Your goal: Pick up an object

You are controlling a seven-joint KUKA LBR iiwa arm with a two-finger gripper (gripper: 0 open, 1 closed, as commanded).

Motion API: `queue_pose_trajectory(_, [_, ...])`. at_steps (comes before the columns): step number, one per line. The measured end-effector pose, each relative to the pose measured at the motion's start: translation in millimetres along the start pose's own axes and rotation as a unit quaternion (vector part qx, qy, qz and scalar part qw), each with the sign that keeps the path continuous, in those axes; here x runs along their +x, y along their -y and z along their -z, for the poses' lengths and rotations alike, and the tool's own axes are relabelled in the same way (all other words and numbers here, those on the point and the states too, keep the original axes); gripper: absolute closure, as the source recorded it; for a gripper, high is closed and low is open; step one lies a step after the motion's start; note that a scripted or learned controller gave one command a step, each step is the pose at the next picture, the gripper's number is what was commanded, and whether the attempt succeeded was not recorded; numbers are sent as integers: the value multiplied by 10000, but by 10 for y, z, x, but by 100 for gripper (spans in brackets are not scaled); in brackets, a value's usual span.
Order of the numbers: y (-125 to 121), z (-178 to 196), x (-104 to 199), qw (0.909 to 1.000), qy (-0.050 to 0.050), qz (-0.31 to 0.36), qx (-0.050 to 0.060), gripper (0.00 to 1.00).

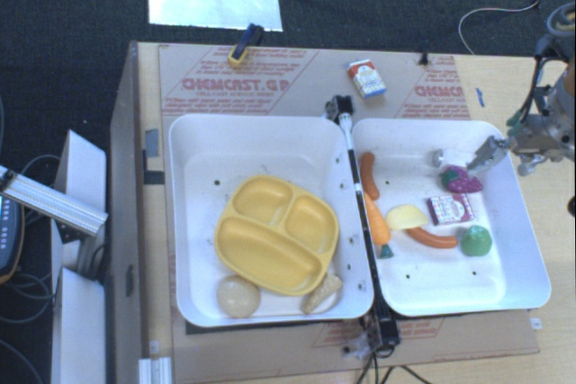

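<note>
We are reaching in from the right, our gripper (486,155) hanging over the right bin (517,279) just beside the purple grapes (462,180) (whether it is open or closed, we cannot tell). A red carton (449,209), green ball (475,239) and sausage (432,237) are lying near.

Cardboard sheet (270,76) under the bins has red print, reads roughly "CHEMCAST GP" in big letters at upper left, repeated slanted at upper right near (441,90); smaller red lines around it too blurred to read. Small red-and-white box (366,77) on the cardboard and a red-and-white packet (450,209) in the right bin carry print, illegible.
</note>
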State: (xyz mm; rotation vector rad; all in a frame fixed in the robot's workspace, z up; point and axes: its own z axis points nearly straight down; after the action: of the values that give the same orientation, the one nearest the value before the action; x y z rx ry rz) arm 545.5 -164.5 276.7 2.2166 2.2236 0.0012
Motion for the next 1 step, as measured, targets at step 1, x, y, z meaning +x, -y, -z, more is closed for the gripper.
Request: queue_pose_trajectory(1, [-545,-844,-71,10000,-3,8,6,0])
